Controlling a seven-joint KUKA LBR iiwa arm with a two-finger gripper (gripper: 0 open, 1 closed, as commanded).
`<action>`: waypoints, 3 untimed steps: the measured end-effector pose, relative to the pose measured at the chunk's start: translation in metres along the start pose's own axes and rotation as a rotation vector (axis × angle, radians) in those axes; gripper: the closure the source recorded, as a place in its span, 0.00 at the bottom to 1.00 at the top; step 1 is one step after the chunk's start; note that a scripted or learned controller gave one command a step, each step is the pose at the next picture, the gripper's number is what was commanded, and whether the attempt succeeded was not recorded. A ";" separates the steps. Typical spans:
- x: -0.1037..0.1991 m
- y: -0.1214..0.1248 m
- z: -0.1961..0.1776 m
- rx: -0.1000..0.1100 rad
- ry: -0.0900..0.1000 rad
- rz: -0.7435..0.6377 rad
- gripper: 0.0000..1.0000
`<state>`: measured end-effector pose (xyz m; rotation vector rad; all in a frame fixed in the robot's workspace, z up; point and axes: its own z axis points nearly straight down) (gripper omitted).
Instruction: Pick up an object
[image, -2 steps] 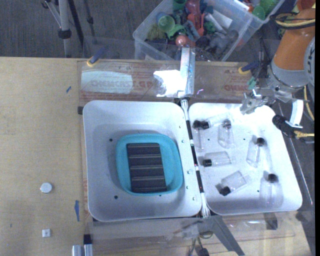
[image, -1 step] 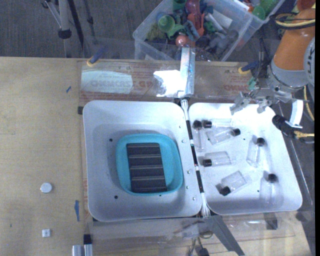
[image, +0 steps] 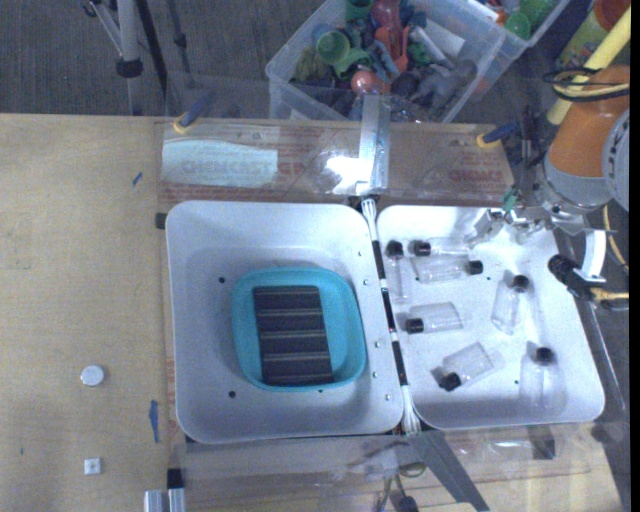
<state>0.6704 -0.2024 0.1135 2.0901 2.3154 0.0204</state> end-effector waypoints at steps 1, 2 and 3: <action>0.003 0.004 0.005 0.006 -0.002 -0.058 0.00; -0.006 -0.034 0.024 0.016 0.010 -0.095 0.00; 0.016 -0.035 0.026 0.023 0.009 -0.110 0.00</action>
